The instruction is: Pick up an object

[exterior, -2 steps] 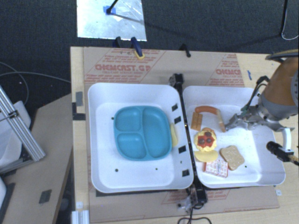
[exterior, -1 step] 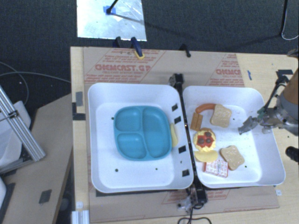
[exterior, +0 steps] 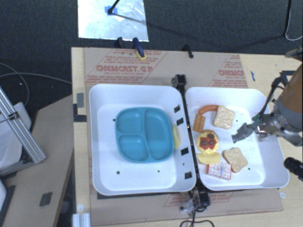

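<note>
At lower right of the frame, in the right bin point(exterior: 265, 174), lie a pink wafer point(exterior: 218, 170) and a toast slice point(exterior: 235, 159). Just above, the pincer point(exterior: 240, 132) hangs; its spread I cannot tell. Farther left, a blue plate point(exterior: 144, 134) fills the left bin point(exterior: 102, 126).

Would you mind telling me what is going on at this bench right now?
A robot arm reaches in from the right, its gripper low over the right bin among toy foods: two toast slices, a sausage, a small pizza. Nothing shows between its fingers. A blue divided plate sits in the left bin.
</note>
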`<state>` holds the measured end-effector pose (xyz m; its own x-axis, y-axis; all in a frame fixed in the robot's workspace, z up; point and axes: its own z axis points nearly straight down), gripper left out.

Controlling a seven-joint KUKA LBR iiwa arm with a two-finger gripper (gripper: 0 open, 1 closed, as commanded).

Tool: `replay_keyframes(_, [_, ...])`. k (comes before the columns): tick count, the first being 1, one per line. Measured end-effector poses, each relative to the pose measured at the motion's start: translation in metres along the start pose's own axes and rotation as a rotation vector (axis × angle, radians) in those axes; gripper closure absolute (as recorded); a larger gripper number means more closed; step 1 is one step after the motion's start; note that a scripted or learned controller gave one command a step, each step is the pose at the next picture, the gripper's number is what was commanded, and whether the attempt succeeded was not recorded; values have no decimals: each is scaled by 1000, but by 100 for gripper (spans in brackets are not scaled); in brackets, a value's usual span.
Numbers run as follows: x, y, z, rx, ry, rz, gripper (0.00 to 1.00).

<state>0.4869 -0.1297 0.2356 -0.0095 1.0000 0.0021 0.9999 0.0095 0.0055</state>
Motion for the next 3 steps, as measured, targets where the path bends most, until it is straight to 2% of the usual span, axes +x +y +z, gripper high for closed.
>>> replay_keyframes(1, [-4, 1, -7, 1, -3, 3, 100])
replay_keyframes(2, [42, 2, -65, -3, -2, 0, 100])
replay_keyframes(3, [48, 7, -113, -2, -3, 3, 100])
